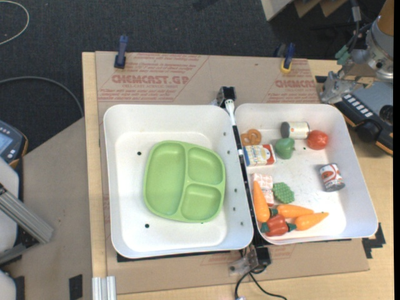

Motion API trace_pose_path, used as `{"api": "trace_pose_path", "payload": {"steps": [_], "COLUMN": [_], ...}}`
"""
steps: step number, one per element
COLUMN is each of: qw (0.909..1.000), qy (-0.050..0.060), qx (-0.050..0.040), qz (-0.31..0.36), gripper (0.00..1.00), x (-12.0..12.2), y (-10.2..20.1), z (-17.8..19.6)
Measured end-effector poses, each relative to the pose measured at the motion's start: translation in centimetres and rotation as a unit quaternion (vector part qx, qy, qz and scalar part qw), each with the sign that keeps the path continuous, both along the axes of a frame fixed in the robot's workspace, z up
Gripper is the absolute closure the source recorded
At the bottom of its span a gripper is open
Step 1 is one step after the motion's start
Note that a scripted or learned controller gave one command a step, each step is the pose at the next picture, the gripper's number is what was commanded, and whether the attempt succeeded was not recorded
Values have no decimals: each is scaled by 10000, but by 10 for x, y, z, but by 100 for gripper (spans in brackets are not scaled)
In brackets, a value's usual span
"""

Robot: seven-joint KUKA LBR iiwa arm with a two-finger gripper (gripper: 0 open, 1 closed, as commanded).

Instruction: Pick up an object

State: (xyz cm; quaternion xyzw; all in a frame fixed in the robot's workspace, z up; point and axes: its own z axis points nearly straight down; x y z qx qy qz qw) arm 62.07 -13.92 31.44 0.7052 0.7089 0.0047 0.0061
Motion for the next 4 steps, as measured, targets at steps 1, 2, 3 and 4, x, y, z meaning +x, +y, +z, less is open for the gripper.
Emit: {"api": "trace_pose_path", "payload": {"steps": [1, 2, 3, 4], "qw": [9999, 10000, 10000, 9999], "qy": [161, 24, 53, 71], "qx": [44, -13, 2, -25], "qz": [7, -63, -25, -81], "gripper": [100, 100, 100, 100], "x": [-58, -130, -128, -144], "y": [88, 21, 26, -92], "z": [-137, -23, -19, -24]}}
